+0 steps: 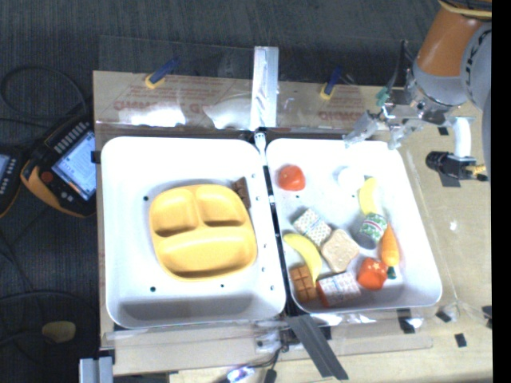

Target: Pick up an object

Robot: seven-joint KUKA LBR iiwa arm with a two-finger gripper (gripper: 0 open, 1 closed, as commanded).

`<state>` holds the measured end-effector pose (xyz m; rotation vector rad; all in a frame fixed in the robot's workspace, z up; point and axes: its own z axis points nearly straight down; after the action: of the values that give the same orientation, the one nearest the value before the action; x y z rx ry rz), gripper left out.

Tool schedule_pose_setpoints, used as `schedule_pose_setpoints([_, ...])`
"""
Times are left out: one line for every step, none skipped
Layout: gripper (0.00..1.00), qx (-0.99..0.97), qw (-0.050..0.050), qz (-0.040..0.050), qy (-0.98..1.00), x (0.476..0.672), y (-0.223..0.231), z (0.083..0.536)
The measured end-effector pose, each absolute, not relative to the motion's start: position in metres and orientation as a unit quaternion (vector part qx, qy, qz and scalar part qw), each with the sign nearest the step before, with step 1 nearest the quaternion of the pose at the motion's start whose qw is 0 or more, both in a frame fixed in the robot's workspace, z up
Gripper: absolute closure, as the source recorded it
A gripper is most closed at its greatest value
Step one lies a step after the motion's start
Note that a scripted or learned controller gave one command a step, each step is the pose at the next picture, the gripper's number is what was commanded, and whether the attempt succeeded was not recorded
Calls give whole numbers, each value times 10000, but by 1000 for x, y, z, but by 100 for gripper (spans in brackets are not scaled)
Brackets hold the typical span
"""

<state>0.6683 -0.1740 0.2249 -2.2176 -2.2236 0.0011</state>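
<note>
Claw: metal two-finger claw (382, 131) hangs over the far rim of the right bin, near its far right corner; whether it is apart or together cannot be told from this view, and nothing shows in it.
Arm: grey arm with an orange band (449, 46) comes in from the upper right of the camera view.
Right bin: shallow white bin (419, 238) holds a crowd of toy foods.
Nearest to claw: round red tomato (291, 177) lies at the far left of the right bin; a small white round piece (348, 175) sits just below the claw; a yellow banana (367, 195) lies beside it, toward the bin's middle right.
Middle cluster: green-and-white can (372, 228) touches the banana's near end; an orange carrot (389, 248) lies along the right wall; a checked white block (313, 227) and a tan cracker square (341, 250) sit side by side.
Near end: second yellow banana (303, 251), a brown waffle piece (301, 281), a red-and-white checked block (339, 288) and a red-orange round fruit (371, 274) are packed close together, touching.
Left bin: white bin (128, 182) bears a yellow divided tray (202, 230), with a small brown piece (241, 190) at the tray's far right corner.
Bench: tan bench (455, 214) carries both bins.
Off the bench: orange-and-black handheld pendant (68, 170) lies on the dark floor to the left.
</note>
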Motion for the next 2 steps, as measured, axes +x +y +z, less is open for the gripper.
schedule_pose_setpoints([0,-6575,42,-10,-7535,606,-218,107])
schedule_pose_setpoints([0,-7255,-36,-9,-6883,626,-189,89])
